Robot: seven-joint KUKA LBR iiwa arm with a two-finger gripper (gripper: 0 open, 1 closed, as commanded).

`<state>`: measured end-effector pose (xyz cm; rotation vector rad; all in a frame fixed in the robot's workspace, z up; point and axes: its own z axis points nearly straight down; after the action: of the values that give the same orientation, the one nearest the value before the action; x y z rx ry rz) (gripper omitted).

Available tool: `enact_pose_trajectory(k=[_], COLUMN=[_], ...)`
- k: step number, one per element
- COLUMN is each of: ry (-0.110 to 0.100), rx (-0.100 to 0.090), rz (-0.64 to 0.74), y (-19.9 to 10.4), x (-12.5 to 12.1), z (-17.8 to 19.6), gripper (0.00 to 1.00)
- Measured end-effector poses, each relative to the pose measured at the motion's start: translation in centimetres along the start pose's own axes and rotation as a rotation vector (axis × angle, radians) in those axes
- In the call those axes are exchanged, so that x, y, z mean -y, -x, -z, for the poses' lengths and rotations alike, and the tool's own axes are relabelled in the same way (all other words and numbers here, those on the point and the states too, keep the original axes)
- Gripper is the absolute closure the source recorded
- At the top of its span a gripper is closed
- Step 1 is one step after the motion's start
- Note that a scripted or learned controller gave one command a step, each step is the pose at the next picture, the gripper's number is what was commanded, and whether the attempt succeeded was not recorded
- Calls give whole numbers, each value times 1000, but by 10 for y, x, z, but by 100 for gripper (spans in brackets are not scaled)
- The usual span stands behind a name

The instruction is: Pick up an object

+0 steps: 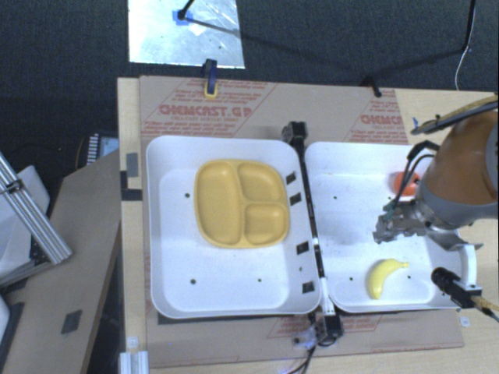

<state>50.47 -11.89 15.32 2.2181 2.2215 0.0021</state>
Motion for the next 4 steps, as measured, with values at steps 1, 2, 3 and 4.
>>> enact_pose_trajectory(k=[1,2,3,4], ry=[3,4,1,-1], rx=[0,1,0,-1], rz=[3,4,4,6], y=[-6,-16,-16,-57], x=[-9,-15,-16,-23], z=[50,105,124,117], gripper=[100,100,100,100])
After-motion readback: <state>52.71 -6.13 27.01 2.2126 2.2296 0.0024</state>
